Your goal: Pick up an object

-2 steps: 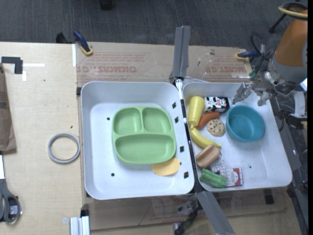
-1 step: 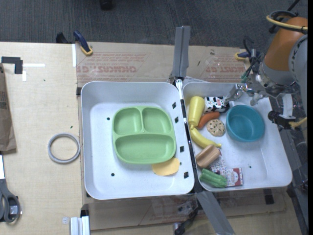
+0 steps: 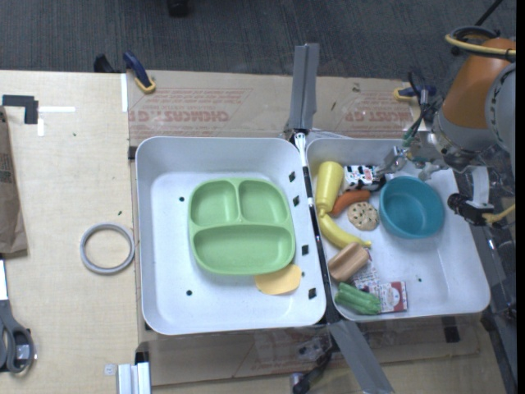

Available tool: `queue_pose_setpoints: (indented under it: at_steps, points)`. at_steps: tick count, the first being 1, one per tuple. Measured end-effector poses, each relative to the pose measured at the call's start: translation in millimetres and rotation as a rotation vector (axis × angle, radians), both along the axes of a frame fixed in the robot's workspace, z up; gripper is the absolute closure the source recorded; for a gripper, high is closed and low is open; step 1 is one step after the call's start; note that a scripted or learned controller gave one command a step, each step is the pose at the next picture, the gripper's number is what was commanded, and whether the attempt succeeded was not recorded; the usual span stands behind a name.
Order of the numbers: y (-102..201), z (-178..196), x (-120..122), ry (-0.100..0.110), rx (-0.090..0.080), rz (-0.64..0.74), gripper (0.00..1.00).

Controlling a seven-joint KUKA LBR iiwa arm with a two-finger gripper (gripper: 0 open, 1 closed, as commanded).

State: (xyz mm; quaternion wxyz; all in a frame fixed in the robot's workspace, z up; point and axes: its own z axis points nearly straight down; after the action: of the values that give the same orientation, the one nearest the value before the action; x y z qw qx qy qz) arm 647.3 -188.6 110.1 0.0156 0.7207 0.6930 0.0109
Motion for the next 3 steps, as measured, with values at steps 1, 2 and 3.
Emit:
queue_pose_setpoints:
  at_steps: [1,2,3]
  points:
    - [5,-1,-19,0.000,0.004,-0.087,0.00]
    - [8,-1,-34,-0.001,0.009,-0.231,0.00]
    - [-2,-2,-45,0.000,0.010,-0.273,0.00]
